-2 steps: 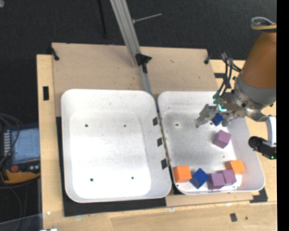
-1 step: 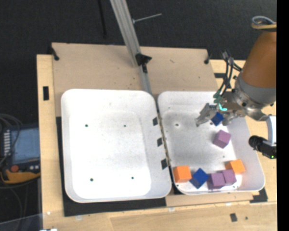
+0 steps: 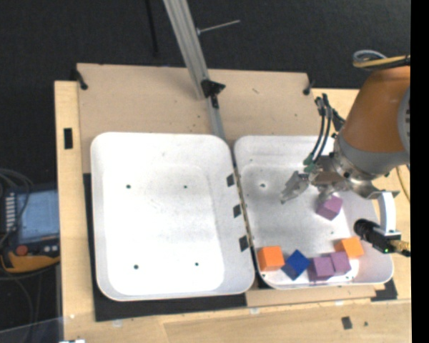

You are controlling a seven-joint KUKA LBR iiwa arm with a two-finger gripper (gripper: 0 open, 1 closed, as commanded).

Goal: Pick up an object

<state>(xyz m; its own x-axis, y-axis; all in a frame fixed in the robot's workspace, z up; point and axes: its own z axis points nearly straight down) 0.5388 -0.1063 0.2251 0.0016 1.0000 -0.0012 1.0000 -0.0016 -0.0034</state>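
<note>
Two shallow white bins are seen side by side on the wooden bench (image 3: 164,102). The left bin (image 3: 164,213) carries only a few small dark dots on its floor. The arm (image 3: 375,123), grey with an orange band, is reached in from the right edge over the right bin (image 3: 272,156), and its gripper (image 3: 294,186) is held above that bin's floor, about midway between its left wall and its right wall, pointing toward the left. Whether anything is clamped by the gripper cannot be told, as the tips are seen only as a small grey blur. A light purple block (image 3: 329,207) is seen just below and to the right of the gripper, close under the wrist, tilted on the bin floor or just above it; contact with the gripper cannot be made out. Along the near edge of the right bin a row of blocks is gathered: an orange block (image 3: 271,257) near the near-left corner, a blue block (image 3: 296,264) just beside it, two purple blocks (image 3: 329,266) touching each other further right, and a second orange block (image 3: 352,246) just behind them toward the right wall. A black fitting (image 3: 372,234) is seen at the bin's right edge.
</note>
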